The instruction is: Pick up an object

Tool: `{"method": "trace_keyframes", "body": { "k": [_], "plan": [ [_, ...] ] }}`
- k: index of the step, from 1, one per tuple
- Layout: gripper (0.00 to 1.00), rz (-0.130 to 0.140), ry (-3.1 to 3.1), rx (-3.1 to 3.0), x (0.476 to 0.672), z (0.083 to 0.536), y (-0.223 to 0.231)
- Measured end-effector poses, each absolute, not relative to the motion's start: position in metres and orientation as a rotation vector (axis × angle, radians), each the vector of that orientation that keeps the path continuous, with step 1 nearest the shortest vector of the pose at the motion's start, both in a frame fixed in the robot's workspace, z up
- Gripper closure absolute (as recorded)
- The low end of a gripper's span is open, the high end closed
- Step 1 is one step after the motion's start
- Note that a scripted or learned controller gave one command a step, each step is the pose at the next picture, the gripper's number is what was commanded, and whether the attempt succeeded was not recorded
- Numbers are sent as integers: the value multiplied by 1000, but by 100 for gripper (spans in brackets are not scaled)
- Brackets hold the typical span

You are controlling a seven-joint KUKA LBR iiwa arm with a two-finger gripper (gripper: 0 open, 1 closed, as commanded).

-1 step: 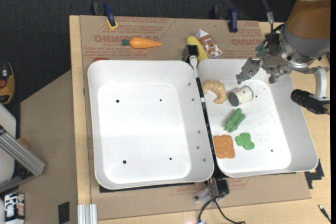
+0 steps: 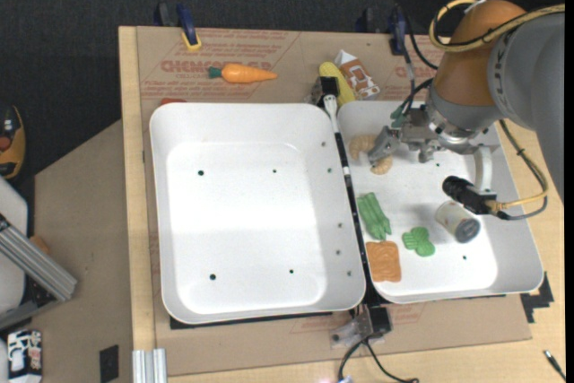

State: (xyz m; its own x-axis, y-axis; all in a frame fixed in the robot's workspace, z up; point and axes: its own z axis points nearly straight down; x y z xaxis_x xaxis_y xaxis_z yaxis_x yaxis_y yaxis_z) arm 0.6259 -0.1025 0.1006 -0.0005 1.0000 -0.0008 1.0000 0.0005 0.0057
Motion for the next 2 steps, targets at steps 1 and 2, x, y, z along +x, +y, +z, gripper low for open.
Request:
{"method": "trace_keyframes", "body": {
  "k": [1,2],
  "plan": [
    [100,4,2217,2220,626,108,-103],
    [100,23,2221,2202,668,244,-41]
  ]
}}
